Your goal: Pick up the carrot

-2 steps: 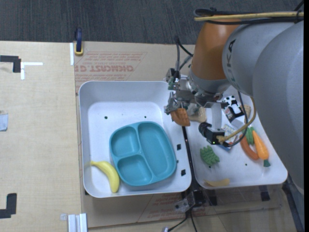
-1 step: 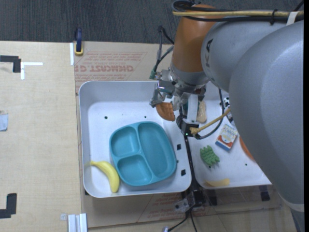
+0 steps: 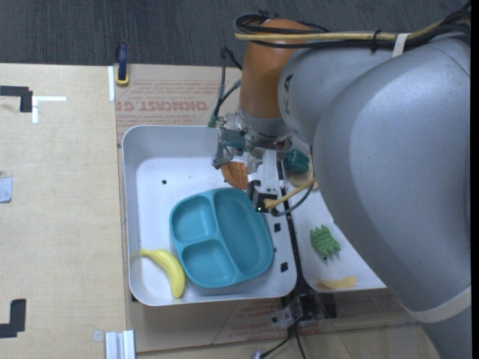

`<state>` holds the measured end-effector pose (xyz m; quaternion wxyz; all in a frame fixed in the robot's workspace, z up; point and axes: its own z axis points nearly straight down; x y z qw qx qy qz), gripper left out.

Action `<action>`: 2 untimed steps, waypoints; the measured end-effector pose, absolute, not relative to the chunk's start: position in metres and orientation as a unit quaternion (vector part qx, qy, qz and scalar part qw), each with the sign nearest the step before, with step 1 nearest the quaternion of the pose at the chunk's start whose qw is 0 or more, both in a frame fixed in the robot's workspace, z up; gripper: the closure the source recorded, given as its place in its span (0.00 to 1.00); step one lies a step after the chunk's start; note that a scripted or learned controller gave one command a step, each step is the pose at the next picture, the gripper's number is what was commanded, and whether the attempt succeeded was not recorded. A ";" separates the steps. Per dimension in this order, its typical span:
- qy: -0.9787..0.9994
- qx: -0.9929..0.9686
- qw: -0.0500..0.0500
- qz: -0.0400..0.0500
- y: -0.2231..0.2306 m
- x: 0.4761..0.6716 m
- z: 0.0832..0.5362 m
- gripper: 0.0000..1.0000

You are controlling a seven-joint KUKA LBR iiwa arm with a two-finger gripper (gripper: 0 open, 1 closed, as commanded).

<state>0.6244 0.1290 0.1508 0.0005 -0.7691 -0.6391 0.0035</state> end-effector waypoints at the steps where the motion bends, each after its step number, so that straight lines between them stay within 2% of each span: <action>1: -0.639 -0.769 0.000 0.003 0.129 0.625 0.151 0.00; 2: -0.734 -0.679 0.001 0.003 0.176 0.601 0.132 0.00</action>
